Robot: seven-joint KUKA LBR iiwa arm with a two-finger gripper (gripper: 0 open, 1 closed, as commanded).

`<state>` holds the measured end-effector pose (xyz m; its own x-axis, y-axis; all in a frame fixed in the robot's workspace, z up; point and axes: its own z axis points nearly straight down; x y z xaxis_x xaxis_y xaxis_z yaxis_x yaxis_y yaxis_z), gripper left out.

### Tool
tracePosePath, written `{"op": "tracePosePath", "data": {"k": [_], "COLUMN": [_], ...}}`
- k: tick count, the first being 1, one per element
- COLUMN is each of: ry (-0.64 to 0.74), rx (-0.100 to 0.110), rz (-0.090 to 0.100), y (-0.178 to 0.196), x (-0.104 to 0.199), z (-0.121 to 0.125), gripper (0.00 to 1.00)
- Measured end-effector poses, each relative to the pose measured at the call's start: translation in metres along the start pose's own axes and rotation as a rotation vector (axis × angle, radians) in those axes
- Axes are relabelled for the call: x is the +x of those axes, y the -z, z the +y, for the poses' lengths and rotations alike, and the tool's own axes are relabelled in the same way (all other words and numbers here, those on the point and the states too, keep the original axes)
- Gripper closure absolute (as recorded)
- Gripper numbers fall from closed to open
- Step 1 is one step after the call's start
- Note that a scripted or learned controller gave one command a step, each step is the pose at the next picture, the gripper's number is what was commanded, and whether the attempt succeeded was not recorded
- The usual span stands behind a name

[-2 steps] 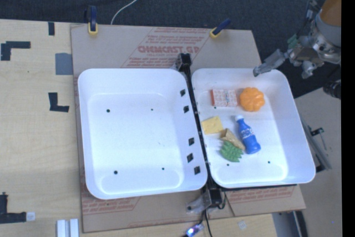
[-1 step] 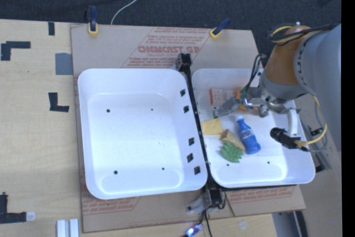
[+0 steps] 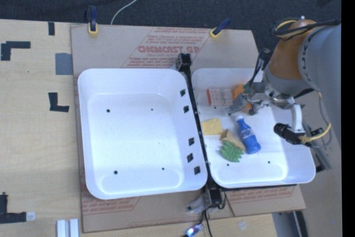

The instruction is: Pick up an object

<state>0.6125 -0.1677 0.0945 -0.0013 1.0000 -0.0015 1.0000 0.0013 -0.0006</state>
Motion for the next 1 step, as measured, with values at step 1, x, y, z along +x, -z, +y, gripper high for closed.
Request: {"op": "tracePosePath", "data": {"k": [1], "ry": [0.001], "rx": [0.002], "rz": [0.003], "y": [-0.0096], "x": [0.0631], "z": [-0.0702], "gripper": [1.00]}}
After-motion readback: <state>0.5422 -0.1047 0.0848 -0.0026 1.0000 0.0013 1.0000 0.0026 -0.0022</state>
